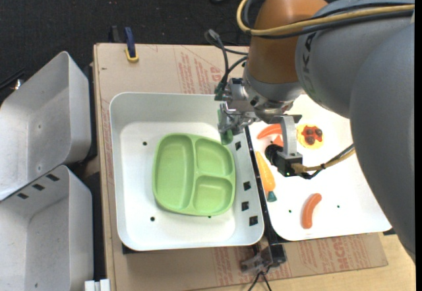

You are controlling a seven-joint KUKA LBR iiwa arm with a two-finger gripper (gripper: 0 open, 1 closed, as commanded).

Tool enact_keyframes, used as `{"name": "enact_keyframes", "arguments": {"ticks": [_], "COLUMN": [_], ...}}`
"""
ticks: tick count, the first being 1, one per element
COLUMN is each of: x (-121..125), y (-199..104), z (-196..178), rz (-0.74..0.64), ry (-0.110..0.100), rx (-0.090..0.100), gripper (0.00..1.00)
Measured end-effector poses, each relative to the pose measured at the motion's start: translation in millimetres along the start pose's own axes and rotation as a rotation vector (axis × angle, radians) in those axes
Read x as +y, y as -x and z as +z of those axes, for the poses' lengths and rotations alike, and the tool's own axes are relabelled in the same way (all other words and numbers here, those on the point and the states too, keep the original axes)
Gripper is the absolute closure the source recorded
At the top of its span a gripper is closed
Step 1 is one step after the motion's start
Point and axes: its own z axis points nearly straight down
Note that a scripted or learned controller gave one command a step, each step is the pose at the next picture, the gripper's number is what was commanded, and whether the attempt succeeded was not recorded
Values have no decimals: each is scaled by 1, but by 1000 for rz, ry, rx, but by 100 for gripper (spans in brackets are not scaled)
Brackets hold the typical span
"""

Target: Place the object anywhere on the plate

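Note:
A light green divided plate [194, 174] lies in the left white bin [132, 171]. The right bin [356, 177] holds toy food: an orange carrot [266, 175] along its left wall, a red-orange sausage [310, 210] near the front, a yellow piece with dark red dots [310, 136], and a small red-orange piece [269, 131]. My gripper [245, 138] hangs under the orange wrist band, over the wall between the two bins and beside the plate's far right corner. The arm hides what lies directly under it. I see nothing held.
Two more white bins [39, 118] stand tilted at the far left, off the bench. A blue-and-yellow clamp [131, 45] sits on the cardboard at the back left. Cables loop around the wrist, and one trails over the right bin.

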Motion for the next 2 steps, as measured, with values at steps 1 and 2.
{"name": "enact_keyframes", "arguments": {"ticks": [1, 2], "x": [6, 16], "y": [-45, -90], "z": [9, 17], "rz": [0, 1], "ry": [-2, -2], "rx": [-1, -1], "gripper": [100, 100]}}
